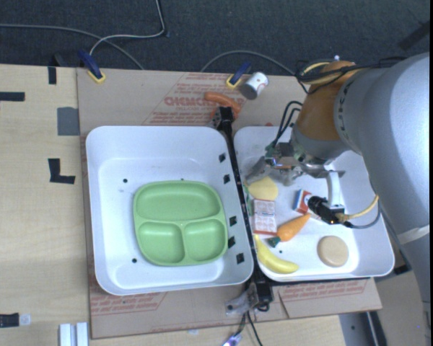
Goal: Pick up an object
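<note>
A green divided plate (180, 220) lay in the left bin (105, 193). In the right bin (368, 254), the tool (274, 166) hovered just above a yellow object (264, 189), perhaps touching it; its spread stayed unclear. Carrot (293, 227), banana (276, 261) lay nearby.

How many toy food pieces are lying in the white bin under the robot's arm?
5, perhaps more hidden under the arm: pale yellow lemon-like piece nearest the arm, small printed packet below it, orange carrot, yellow banana, round tan cookie-like disc.

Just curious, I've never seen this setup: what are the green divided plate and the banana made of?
The green plate looks like moulded plastic: one even colour, soft matte sheen, rounded compartments. The banana seems a plastic toy, judging by its smooth, uniform yellow, though that is less certain.
</note>
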`<action>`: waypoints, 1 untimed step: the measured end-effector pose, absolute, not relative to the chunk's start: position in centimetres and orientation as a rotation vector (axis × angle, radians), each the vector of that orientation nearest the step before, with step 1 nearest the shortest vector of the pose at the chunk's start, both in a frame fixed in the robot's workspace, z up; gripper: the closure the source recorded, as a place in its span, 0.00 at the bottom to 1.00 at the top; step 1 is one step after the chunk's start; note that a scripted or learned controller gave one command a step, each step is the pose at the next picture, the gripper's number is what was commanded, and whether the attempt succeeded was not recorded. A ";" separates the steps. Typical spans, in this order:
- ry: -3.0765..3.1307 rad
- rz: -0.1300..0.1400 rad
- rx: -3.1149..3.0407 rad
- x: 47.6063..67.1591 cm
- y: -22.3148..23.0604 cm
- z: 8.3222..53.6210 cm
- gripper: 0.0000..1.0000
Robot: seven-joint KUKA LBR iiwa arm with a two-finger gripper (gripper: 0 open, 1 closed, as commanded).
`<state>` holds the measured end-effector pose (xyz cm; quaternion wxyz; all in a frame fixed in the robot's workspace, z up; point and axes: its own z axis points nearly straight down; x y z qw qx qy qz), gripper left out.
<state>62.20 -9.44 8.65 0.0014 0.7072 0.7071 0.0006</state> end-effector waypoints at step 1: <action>2.222 0.003 2.217 62.2 -9.7 8.6 0.00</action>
